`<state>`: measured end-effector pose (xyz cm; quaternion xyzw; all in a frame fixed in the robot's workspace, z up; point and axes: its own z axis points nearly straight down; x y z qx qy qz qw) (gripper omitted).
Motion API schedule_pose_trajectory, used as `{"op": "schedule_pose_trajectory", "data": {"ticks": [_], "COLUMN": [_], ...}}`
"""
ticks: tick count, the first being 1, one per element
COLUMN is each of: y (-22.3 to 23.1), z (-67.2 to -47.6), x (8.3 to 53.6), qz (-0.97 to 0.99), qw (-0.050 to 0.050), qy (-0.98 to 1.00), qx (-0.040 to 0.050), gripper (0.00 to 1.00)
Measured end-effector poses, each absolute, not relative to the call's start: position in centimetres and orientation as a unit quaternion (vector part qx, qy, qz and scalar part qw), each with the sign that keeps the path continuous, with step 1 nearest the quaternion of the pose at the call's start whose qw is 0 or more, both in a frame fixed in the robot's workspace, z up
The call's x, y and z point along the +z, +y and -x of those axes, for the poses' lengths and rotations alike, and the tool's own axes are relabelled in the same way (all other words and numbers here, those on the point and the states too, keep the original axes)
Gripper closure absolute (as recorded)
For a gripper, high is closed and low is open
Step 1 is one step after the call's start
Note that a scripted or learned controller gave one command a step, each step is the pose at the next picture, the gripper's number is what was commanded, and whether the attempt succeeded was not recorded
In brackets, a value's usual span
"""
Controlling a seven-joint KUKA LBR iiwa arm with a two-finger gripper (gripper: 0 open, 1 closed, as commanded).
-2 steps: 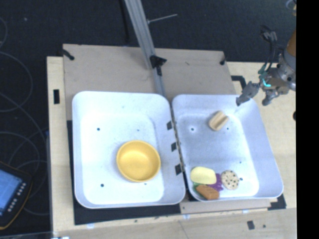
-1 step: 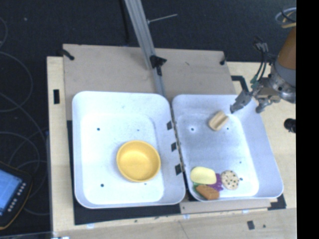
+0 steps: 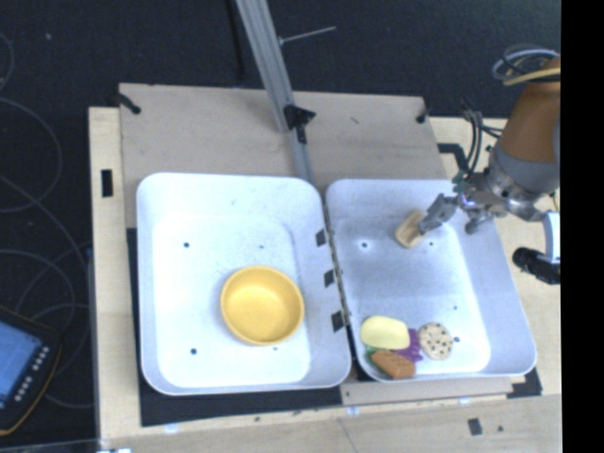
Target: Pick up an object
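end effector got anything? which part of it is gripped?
Cannot be told. The end effector sits over the right bin, its tip at one end of a small tan block, but the view is too coarse to show a grip.

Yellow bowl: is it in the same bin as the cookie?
No, the yellow bowl sits in the left bin, while the cookie lies in the right bin.

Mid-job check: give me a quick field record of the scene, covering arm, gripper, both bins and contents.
arm: reaches in from the right over the right bin
gripper: at a tan block, upper part of that bin; grip not confirmed
left bin: yellow bowl, upright
right bin, near corner: yellow piece, orange piece, purple piece, speckled cookie, clustered
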<state>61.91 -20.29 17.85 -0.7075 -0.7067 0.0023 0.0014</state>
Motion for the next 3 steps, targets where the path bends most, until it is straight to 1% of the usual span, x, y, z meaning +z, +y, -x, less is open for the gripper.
{"op": "schedule_pose_trajectory", "data": {"ticks": [1,2,3], "y": [-19.6,-19.7,-20.4], "z": [-62.2,-62.4,-62.3], "x": [12.0,13.6,18.3], "qz": [0.706,0.706,0.708], "qw": [0.001,-0.002,-0.003], "qy": [-0.708,-0.708,-0.707], "qx": [0.002,-0.0009,-0.0016], "gripper": [0.0,1.0,1.0]}}
